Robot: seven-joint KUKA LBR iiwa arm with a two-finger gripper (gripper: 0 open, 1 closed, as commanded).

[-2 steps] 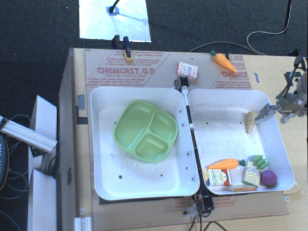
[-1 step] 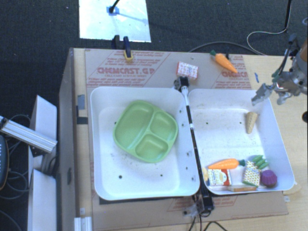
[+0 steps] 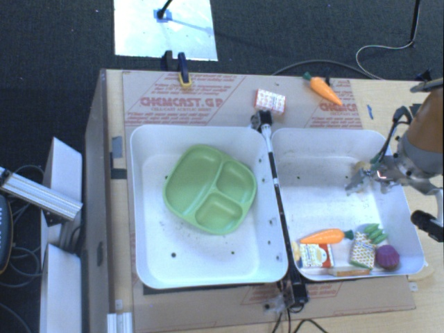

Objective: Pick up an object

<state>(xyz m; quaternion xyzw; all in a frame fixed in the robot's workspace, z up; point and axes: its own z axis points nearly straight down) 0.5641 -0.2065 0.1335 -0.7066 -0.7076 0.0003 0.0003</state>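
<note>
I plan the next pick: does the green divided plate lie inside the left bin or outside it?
Inside. The green plate rests on the left bin floor, white rim around it.

A robotics laboratory: a counter (image 3: pixel 388 92) covered with paper-masked Chemcast acrylic sheet (image 3: pixel 182 103) carries two white bins (image 3: pixel 149 269) above dark carpet (image 3: pixel 48 61), with loose cables (image 3: pixel 378 47), aluminium framing (image 3: pixel 38 193) at left and plastic toy food (image 3: pixel 322 237).

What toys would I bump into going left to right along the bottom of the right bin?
Small carton with the orange carrot just above it → patterned packet → purple ball-shaped toy, all in the right bin.
</note>
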